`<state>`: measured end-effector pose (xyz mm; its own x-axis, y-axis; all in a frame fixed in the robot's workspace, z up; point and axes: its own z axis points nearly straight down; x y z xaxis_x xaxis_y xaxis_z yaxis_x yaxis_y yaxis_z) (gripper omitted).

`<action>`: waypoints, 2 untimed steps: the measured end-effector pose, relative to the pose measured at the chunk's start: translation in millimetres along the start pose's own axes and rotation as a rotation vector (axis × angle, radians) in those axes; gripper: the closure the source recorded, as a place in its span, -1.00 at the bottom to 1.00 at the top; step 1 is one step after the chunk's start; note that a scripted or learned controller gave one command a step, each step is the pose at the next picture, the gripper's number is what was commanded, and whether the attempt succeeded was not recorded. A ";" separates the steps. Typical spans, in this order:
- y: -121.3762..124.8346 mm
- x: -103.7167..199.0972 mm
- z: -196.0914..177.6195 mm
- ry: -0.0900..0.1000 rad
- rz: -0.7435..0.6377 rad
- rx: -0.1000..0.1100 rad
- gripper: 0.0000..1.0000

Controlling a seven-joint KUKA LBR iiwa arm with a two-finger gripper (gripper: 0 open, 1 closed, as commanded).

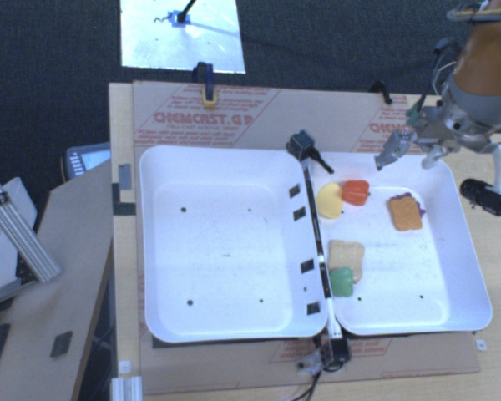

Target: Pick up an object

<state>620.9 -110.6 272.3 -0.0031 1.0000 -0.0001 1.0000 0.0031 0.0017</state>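
Gripper [411, 151]: hanging over the far edge of the right bin [461, 257]; its two fingers are standing apart and gripping nothing.
Arm [484, 65]: reaching in from the right, its orange band sitting above the wrist.
Red-orange piece [356, 192]: lying below and left of the gripper, near it, touching the yellow piece [330, 200] on its left.
Orange slab [406, 212]: lying just below the gripper, apart from it.
Beige piece [346, 257]: lying farther below, green piece [341, 281] touching its near end.
Left bin [221, 241]: sitting well left of the gripper.
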 end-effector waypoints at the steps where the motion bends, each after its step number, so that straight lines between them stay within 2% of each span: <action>1: -7.9 80.5 93.5 0.005 -0.008 0.010 -1.00; 2: -38.9 18.6 190.8 -0.001 0.007 0.005 -1.00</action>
<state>582.2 -92.1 81.5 0.0038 1.0000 -0.0009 1.0000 -0.0038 -0.0033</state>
